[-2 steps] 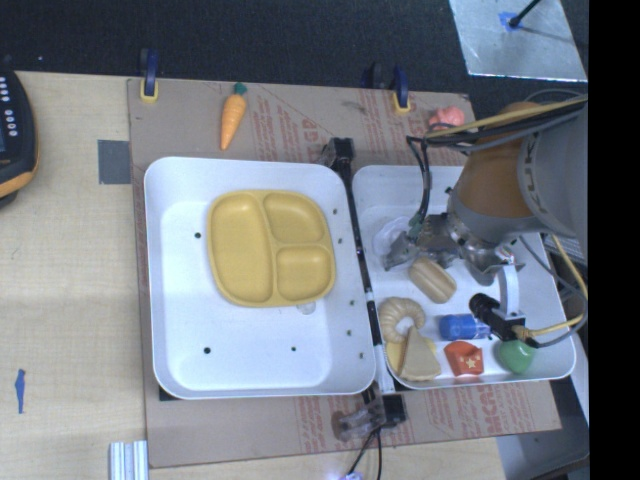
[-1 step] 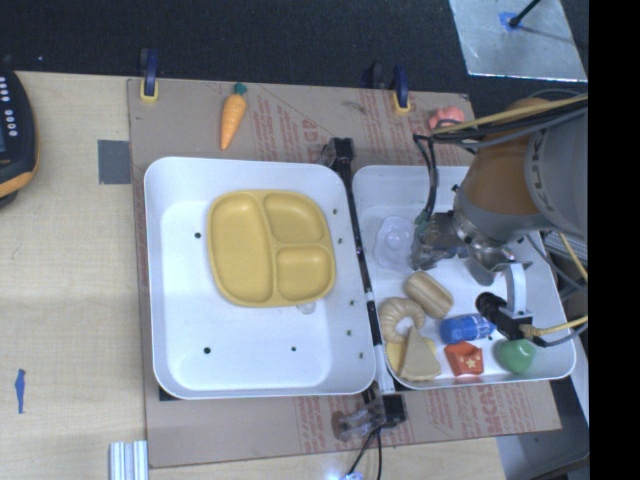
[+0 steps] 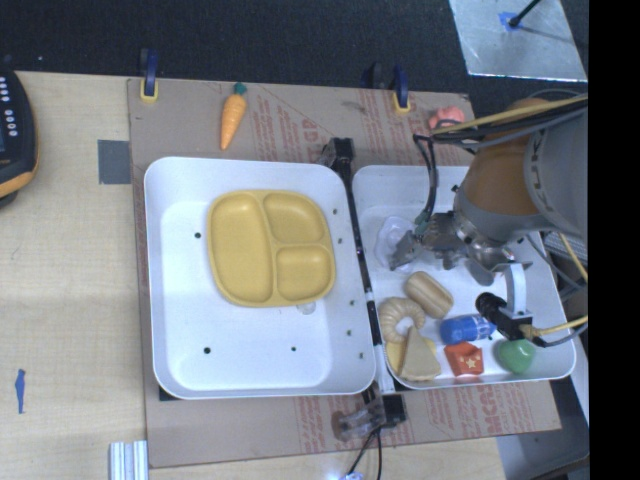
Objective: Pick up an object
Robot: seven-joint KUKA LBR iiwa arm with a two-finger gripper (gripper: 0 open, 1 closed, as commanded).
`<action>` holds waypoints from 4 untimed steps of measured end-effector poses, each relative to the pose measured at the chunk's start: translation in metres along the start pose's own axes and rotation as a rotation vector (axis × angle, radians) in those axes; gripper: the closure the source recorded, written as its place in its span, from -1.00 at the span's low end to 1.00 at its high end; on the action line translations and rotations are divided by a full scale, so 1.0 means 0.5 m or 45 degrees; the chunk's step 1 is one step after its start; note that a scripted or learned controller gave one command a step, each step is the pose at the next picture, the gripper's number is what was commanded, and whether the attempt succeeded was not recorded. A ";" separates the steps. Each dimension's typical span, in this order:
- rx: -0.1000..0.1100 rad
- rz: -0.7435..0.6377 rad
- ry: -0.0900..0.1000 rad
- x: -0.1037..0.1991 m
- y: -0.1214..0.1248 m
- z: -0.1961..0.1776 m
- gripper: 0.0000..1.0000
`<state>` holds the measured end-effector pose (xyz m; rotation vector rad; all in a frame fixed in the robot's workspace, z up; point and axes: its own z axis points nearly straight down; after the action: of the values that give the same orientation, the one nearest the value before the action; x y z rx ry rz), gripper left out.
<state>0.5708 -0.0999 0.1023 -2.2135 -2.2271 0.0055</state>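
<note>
Objects crowd the right bin (image 3: 560, 368): a bread roll (image 3: 428, 293), croissant (image 3: 399, 317), blue can (image 3: 466, 328), red block (image 3: 464, 359) and green ball (image 3: 516, 355), toward six o'clock. At the bin's centre the tool (image 3: 410, 245) hovers; whether it is open cannot be told. At nine o'clock, the left bin (image 3: 180, 318) holds a yellow divided plate (image 3: 270, 246).

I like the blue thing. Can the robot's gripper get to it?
Probably yes. The blue thing lies uncovered in the right bin, with the gripper in the same bin, though toys crowd it closely.
</note>
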 end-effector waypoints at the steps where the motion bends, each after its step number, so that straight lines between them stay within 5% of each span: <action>1: 0.009 0.006 0.004 -0.016 -0.149 0.024 -1.00; 2: -0.002 -0.001 0.002 0.018 -0.131 0.022 -1.00; 3: -0.012 0.003 -0.002 -0.038 -0.187 0.020 -1.00; 4: -0.005 0.001 0.001 -0.037 -0.188 0.000 1.00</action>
<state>0.4770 -0.1187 0.1026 -2.2165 -2.2276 0.0004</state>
